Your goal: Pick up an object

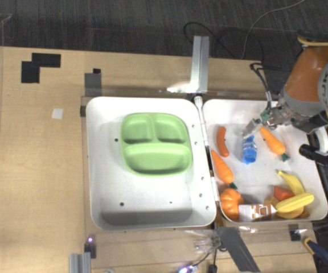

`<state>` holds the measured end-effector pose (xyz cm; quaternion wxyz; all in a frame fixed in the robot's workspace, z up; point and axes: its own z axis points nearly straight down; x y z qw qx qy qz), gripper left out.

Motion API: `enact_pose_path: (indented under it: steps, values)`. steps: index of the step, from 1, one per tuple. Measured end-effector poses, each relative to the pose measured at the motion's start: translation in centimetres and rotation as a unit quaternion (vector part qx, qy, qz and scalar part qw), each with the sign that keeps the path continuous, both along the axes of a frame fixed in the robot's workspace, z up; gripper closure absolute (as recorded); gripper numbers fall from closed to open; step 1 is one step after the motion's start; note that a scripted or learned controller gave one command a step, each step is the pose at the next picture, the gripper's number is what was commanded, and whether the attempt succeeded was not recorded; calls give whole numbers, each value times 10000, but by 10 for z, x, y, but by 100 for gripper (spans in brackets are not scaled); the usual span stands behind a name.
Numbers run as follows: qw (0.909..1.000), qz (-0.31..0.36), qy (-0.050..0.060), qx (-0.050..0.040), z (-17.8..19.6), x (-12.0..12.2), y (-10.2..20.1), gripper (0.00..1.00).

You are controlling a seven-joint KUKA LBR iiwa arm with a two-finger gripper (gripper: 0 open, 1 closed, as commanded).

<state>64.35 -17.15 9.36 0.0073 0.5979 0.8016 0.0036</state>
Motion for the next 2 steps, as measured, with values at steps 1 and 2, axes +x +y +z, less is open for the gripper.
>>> enact_pose_path:
  steps: [1,2]
  values:
    - [10000,-1,-9,3,10,1,1,100]
    - [9942,-1073,43,20,50,-18,-7,100]
